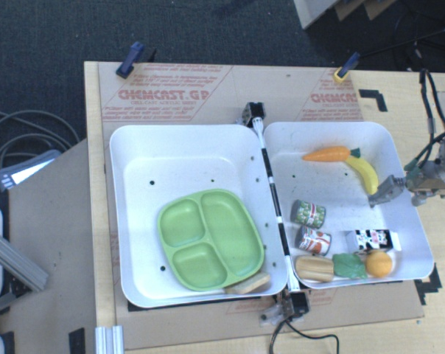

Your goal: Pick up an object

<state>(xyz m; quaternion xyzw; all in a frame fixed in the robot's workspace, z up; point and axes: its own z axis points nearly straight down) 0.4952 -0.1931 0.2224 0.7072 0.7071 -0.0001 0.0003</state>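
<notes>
1. The right bin serves as the landmark; it sits on the bench beside the left bin, their inner walls touching.
2. The gripper reaches over the right bin's right wall, just beside the lower end of the banana. Whether it is released or clenched cannot be told, and nothing shows in its grasp.
3. A carrot lies near the bin's far wall, touching the banana's upper end.
4. Two cans lie near the bin's left wall: a green can and, just nearer, a red can.
5. Along the bin's near wall lie a bread roll, a green packet and an orange, with a black-and-white carton just behind.
6. A green divided plate lies in the left bin.
</notes>
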